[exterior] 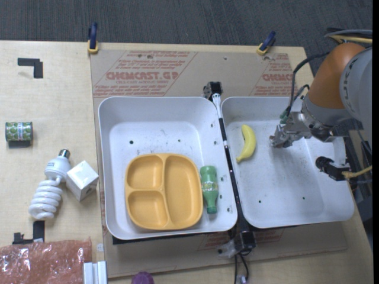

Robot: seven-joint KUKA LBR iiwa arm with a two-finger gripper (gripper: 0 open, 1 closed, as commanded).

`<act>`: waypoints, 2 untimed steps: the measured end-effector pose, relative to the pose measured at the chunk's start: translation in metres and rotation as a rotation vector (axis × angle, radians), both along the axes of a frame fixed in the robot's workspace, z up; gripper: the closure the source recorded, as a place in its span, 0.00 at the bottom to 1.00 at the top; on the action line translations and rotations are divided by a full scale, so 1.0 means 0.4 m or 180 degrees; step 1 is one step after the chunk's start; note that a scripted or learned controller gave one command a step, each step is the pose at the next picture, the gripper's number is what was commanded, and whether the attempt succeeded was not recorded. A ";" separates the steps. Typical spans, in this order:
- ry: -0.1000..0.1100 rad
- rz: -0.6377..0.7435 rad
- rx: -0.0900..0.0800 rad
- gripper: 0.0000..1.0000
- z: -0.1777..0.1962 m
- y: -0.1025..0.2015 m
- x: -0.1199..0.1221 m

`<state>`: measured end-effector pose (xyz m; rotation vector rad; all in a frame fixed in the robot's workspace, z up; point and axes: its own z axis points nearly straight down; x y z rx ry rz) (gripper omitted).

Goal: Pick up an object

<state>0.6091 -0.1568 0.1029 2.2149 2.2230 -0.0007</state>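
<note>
A yellow banana [247, 142] lies in the right bin [284, 209], near its left wall. My gripper [280, 139] hangs low in the same bin, a short way to the right of the banana and apart from it. In the left bin [118, 123] rests a yellow divided plate [163, 190] with a small green bottle [209, 188] lying along its right side.
The grey arm with its orange band [331, 78] comes in over the right bin's far right corner. On the bench to the left lie a white spiral bulb [48, 191], a white cube [82, 180], a green can [18, 132] and a pink bag [44, 262].
</note>
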 end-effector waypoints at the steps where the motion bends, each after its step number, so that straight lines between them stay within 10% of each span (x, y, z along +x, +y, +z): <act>1: 0.0005 -0.0003 0.0005 1.00 0.224 0.166 0.090; 2: 0.0007 -0.0016 0.0006 1.00 0.223 0.226 -0.081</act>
